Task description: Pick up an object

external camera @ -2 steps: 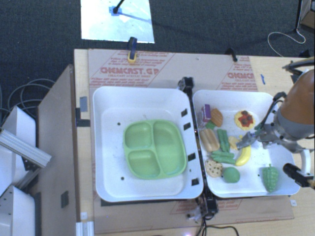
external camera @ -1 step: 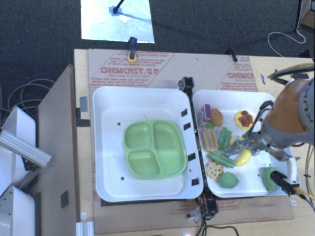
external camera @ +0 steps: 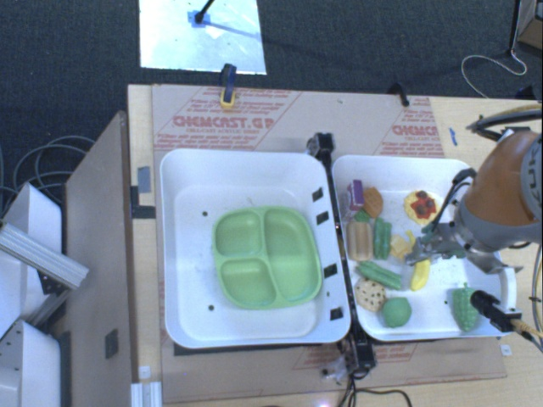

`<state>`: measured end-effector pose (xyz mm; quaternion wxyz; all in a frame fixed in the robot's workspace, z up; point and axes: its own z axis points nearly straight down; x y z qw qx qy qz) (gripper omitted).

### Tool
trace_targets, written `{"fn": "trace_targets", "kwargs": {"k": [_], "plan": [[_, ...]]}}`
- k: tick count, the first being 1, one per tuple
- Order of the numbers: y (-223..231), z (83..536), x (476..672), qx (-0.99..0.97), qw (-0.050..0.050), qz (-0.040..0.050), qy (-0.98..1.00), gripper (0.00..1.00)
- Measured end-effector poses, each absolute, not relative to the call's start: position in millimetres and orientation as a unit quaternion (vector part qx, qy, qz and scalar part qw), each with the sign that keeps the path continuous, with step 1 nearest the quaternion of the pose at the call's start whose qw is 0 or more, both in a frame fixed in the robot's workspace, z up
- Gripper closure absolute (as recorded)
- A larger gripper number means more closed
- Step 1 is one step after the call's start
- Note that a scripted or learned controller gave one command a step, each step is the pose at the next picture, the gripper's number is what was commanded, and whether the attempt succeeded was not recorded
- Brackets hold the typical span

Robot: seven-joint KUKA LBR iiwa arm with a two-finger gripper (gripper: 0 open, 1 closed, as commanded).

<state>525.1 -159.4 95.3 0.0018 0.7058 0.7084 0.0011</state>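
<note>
Left bin (external camera: 187,227) holds a green tray (external camera: 265,255). Right bin (external camera: 441,312) holds the toy food: green stick (external camera: 379,273), cookie (external camera: 370,294), green ball (external camera: 395,312), then a yellow banana (external camera: 420,274). My tool (external camera: 430,248) sits at the banana's upper end. The banana runs down-left away from it, just beside the tips. Whether my tool is parted or closed, I cannot tell.
</note>
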Motion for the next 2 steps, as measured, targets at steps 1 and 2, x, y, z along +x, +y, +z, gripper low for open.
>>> {"fn": "trace_targets", "kwargs": {"k": [1,2], "plan": [[-100.9,239.8,576.4,0.702,0.007,0.0068,0.712,1.00],[-43.3,214.2,595.9,0.703,0.000,0.0017,0.711,1.00]]}}
